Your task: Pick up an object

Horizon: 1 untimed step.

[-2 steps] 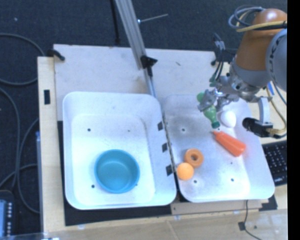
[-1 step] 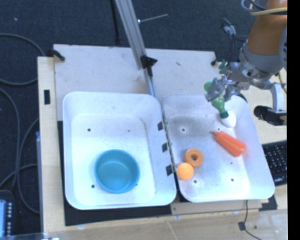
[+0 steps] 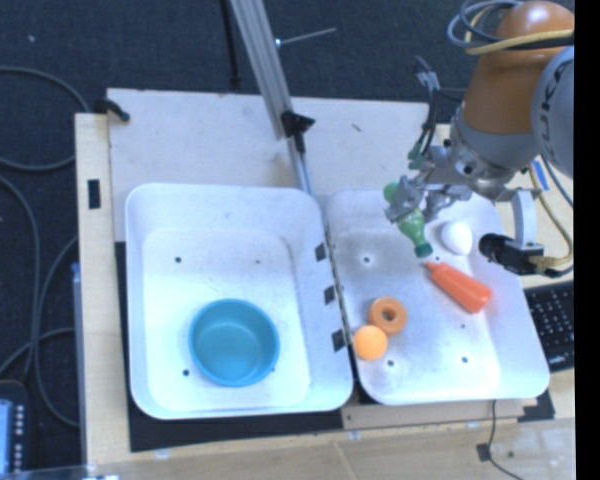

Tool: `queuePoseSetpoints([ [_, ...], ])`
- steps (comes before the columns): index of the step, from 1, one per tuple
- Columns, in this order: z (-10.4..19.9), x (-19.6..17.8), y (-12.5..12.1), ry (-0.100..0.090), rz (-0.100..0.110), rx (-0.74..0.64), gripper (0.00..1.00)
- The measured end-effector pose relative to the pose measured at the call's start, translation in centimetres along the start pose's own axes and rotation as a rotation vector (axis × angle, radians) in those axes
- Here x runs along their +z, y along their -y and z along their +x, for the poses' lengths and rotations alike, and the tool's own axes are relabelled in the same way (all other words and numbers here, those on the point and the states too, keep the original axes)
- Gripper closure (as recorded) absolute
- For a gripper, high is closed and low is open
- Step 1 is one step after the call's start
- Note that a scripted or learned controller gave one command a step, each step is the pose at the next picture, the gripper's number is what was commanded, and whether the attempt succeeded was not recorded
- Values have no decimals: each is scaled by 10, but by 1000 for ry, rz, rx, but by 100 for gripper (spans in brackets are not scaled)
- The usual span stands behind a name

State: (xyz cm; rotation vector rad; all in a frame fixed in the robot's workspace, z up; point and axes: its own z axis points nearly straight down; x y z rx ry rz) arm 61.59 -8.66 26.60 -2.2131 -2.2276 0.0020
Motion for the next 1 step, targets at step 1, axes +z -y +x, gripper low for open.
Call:
queuePoseSetpoints([
  [1, 49, 15, 19, -1, 2, -1, 100],
])
